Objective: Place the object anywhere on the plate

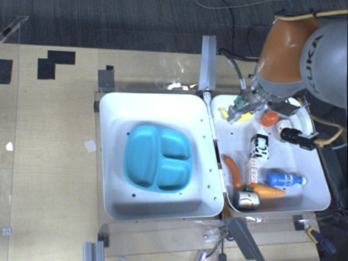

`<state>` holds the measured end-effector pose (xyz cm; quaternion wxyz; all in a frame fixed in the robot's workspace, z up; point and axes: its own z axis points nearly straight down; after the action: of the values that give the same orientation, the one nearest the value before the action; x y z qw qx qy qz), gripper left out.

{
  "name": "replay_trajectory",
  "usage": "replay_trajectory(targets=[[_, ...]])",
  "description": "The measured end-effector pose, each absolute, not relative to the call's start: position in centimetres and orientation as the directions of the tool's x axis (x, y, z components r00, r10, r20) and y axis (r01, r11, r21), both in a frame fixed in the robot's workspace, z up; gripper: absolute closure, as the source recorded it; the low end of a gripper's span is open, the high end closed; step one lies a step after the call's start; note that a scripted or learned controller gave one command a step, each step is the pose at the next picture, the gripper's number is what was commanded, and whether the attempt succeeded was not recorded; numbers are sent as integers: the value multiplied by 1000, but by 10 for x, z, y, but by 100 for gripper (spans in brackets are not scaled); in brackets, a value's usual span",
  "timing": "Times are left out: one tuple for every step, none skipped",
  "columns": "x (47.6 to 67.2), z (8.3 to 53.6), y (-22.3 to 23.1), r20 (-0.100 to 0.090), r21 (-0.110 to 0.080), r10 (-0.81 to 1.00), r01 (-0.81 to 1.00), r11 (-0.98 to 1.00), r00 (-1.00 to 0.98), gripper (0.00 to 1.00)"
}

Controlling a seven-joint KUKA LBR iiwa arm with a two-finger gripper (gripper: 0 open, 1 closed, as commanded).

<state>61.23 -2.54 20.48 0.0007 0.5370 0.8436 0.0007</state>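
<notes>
Bins: two. Plate [157, 157]: one, blue. Tool [239, 109] over right bin [318, 192].

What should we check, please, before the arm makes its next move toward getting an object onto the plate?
1. Plate lies flat in the left bin, compartments bare: ok.
2. Gripper is over the right bin, near its far left corner: ok.
3. Object held between the fingers: cannot tell; a yellow item lies right beside the gripper.
4. Other objects are free to pick: ok; the sausage, blue bottle and carrot lie apart from the gripper.
5. Path across the divider between the bins: ok, nothing stands on it.
</notes>
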Motion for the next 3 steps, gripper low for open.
replay_trajectory(targets=[[560, 183, -13, 0, 1, 978, 978, 207, -207, 100], [520, 247, 13, -2, 5, 909, 909, 416, -416, 100], [529, 207, 7, -1, 2, 840, 840, 542, -542, 100]])
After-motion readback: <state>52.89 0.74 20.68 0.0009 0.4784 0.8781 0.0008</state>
